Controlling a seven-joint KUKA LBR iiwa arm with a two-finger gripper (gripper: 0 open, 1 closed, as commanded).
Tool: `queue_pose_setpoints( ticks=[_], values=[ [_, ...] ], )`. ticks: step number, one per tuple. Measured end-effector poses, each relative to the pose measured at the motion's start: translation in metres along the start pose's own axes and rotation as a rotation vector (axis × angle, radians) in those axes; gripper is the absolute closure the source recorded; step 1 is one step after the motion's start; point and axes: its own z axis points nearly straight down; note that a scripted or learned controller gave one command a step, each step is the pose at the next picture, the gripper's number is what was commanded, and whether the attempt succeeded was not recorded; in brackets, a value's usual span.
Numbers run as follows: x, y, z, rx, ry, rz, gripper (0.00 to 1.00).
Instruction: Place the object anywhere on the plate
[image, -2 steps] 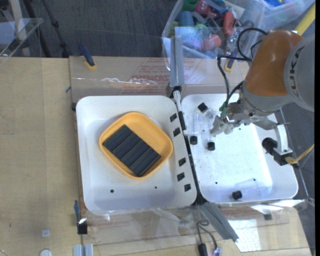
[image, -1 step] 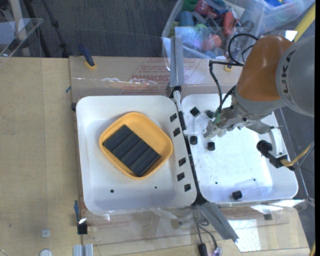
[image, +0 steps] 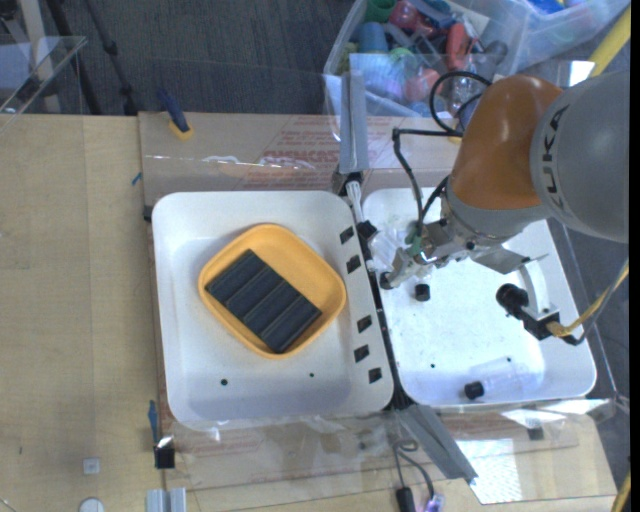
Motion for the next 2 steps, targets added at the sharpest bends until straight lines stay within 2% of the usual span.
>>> queue_pose_setpoints(
  ticks=[1, 2],
  values=[
    [0.0303, -0.0051, 0.0002, 0.000, 0.000, -0.108, 1.00],
    [0.0298, -0.0052, 0.0001, 0.000, 0.000, -0.107, 0.00]
  ],
)
